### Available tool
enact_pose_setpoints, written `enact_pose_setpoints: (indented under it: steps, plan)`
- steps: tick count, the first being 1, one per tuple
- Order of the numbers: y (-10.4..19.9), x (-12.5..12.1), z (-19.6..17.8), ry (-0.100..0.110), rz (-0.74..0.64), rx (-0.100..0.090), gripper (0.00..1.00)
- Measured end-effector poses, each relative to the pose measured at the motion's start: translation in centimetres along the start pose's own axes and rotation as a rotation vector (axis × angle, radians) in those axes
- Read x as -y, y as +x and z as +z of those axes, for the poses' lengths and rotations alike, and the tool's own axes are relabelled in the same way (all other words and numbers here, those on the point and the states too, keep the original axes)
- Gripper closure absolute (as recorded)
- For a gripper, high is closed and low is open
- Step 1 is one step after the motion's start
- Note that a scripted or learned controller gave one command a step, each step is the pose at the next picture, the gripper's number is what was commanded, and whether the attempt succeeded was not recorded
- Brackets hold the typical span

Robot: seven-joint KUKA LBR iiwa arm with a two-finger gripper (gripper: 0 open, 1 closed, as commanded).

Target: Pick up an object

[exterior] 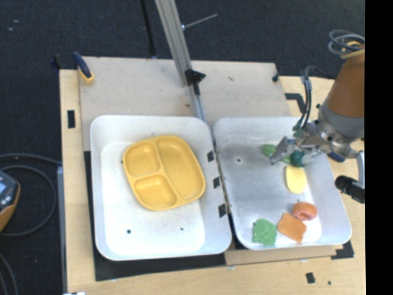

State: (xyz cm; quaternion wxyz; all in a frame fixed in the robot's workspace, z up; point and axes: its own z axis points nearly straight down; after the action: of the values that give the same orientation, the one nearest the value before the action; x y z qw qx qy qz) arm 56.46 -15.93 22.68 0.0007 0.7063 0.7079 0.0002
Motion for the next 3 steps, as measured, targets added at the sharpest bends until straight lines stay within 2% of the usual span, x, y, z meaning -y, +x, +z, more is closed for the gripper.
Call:
enact_pose_setpoints:
  steps: [2, 3]
  plan:
    - [-0.6, 1.0, 8.7, 0.004, 0.003, 0.000, 0.00]
    - [-0.7, 0.9, 12.7, -0.001, 0.005, 0.001, 0.00]
